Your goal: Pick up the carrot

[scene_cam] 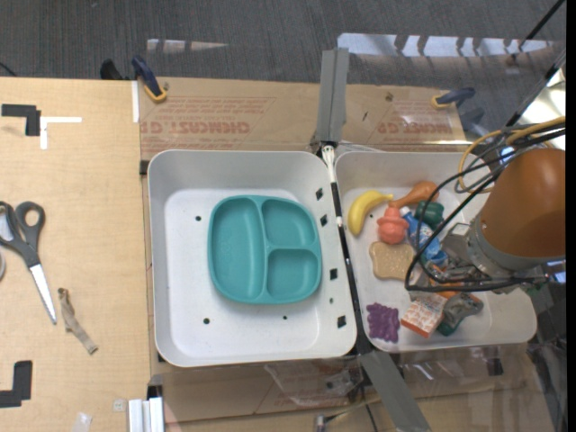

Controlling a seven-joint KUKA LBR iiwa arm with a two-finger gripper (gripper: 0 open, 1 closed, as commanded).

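Two shallow white bins sit side by side on a light wood surface (72, 241). Left bin (171, 268) holds a teal divided plate (265, 249) w/ three compartments. Right bin (360, 232) holds a crowd of toy food, and the grey arm w/ its orange band (531, 205) reaches in from the right, black and yellow cables looping around it.

Gripper (450, 273) sits low over the right bin's lower right part, among the clutter; cannot tell if it is released or clenched, since the wrist and cables hide its tips.

Carrot (414, 193) lies in the right bin's upper middle, up and to the left of the gripper, apart from it. It looks orange and tapered, long axis running diagonally from lower left to upper right. Just left of it is a yellow banana (364, 210); just below, a pink-orange round fruit (392, 229) and a green item (429, 212).

Smaller things: a tan bread slice (391, 261), purple grapes (382, 322), a small red-and-white carton (423, 316). Scissors (29, 250) lie well apart on the surface's left.

Judgement: gripper likely needs to lift, then go up-left toward the carrot.
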